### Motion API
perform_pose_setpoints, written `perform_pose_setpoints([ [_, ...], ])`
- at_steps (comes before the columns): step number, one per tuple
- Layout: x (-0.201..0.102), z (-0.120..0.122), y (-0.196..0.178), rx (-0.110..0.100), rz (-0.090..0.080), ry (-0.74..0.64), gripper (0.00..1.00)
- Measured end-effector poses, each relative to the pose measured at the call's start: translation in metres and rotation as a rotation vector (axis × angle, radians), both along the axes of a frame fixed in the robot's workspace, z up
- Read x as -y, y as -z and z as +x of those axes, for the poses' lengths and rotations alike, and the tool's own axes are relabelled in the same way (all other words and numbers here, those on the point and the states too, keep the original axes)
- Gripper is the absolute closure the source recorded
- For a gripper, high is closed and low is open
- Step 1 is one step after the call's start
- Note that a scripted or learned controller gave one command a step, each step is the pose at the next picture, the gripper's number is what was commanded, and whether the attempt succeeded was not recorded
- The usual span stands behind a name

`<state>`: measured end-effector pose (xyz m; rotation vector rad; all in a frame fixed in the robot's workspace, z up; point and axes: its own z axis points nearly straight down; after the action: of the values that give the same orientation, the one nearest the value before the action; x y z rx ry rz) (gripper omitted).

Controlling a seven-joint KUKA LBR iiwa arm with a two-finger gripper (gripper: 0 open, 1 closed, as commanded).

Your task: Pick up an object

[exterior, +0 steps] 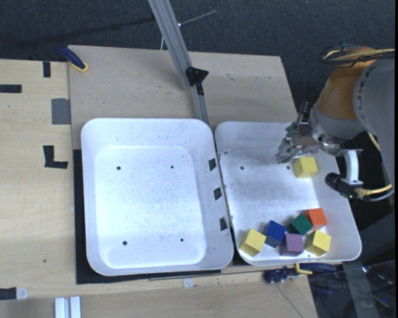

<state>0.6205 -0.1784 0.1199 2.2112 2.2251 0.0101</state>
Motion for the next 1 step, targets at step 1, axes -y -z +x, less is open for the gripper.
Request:
perform_pose_setpoints([
  [1,-0.0004,-0.0031,-0.0627,-0.003,-0.003,0.005,1.00],
])
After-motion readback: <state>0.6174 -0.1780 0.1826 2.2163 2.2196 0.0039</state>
